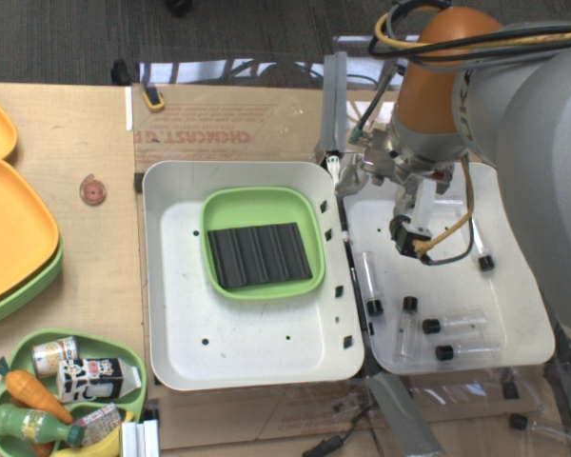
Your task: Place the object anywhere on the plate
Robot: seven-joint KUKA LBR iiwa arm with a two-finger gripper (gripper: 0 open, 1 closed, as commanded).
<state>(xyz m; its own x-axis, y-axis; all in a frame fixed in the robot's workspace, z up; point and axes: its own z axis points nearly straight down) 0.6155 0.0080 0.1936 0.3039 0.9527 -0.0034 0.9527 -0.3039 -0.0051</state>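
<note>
A square green plate (259, 199) lies in the left white bin (171, 284). A dark grey ribbed slab (259, 255) rests flat on the plate and covers most of its floor. My gripper (373, 168) hangs over the back left corner of the right bin (514, 284), beside the wall between the two bins and to the right of the plate. The orange-banded wrist above hides most of it. Nothing shows between it and the slab.
Several clear tubes with black caps (430, 327) lie on the right bin's floor. Orange plates (9, 227) are stacked at the left edge, and a green bowl of toy food (62, 398) sits at the front left. Brown cardboard (219, 127) lies behind the bins.
</note>
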